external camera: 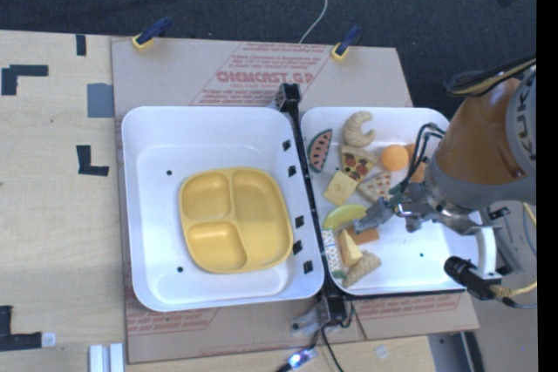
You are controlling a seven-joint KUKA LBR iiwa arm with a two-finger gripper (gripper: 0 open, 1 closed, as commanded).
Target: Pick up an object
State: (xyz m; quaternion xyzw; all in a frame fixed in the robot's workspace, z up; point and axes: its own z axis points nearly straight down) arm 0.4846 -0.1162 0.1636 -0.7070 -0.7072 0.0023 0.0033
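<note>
Gripper (377, 218) low in the right bin (427, 261), fingertips among the toy food; cannot tell how wide, nor whether anything caught. Touching or just beside: orange piece (366, 233), lime wedge (343, 216). Probably light, stiff plastic, smooth, apt to slip; best pinched across flat sides. Further left, yellow divided plate (235, 218) in the left bin (148, 187).

The arm (488, 152) is thick and rounded; a broad orange band wraps it above the wrist, with grey casing below; a thin black cable (420, 148) loops along its left side; a white bracket with a black knob (466, 270) hangs near its lower edge; the gripper (377, 215) is dark grey metal, slim and pointed.
</note>
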